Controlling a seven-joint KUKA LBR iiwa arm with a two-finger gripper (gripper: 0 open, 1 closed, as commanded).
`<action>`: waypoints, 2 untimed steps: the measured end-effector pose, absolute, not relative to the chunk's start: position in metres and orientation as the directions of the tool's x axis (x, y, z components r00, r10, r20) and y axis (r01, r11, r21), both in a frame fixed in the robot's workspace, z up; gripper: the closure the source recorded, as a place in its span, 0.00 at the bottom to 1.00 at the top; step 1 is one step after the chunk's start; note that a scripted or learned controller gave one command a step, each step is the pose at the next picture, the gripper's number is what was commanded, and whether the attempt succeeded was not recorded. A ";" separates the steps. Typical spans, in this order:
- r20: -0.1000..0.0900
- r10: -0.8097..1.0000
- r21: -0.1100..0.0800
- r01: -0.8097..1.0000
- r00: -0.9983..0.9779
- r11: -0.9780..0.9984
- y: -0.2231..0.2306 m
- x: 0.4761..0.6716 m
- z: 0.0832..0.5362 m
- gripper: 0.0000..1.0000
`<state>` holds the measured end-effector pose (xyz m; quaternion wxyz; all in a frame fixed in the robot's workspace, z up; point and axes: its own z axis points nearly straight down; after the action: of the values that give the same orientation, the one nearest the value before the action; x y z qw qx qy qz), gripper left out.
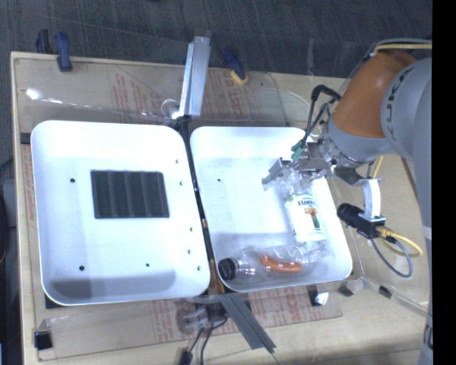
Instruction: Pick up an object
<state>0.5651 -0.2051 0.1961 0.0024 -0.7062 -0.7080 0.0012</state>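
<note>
Bins: 2 shallow white bins side by side on desk (380,280); left bin (61,204), right bin (228,166), rims touching at a dark centre seam.
Left bin contents: 1 dark ribbed rectangular panel (129,194), lying flat, roughly mid-bin toward far side.
Right bin contents: 2 clear plastic bottles, both near right/front corner.
Bottle 1: clear bottle w/ white label (307,219), lying along right wall, neck end up toward the hand. Label has small dark print + an orange mark; too small to read, no brand legible.
Bottle 2: clear bottle w/ black cap (270,263), lying along front wall, cap pointing left, something orange inside. No writing I can make out.
Bottle relation: the 2 seem to meet at the front-right corner; touching or just close, can't tell.
Arm: 1 grey arm w/ orange band (365,101), coming in from the right, over right bin's far-right corner.
Hand: hand (300,166) sits low over upper end of labelled bottle. Open or closed, holding anything or not: can't tell, clear plastic + metal blur together there.
Desk writing: red printed text on sheet under bins, unreadable from here.
Clamps: 3 blue clamps on far edge of desk, e.g. (62,50).
Cables: black + yellow cable (387,238) right of right bin.
</note>
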 end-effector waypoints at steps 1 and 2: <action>0.002 1.000 -0.004 1.000 -0.027 0.027 -0.209 0.565 0.191 0.00; -0.001 0.998 0.000 0.998 -0.061 0.061 -0.209 0.563 0.208 0.00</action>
<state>0.5629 -0.2088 0.2083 -0.0003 -0.6852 -0.7283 0.0003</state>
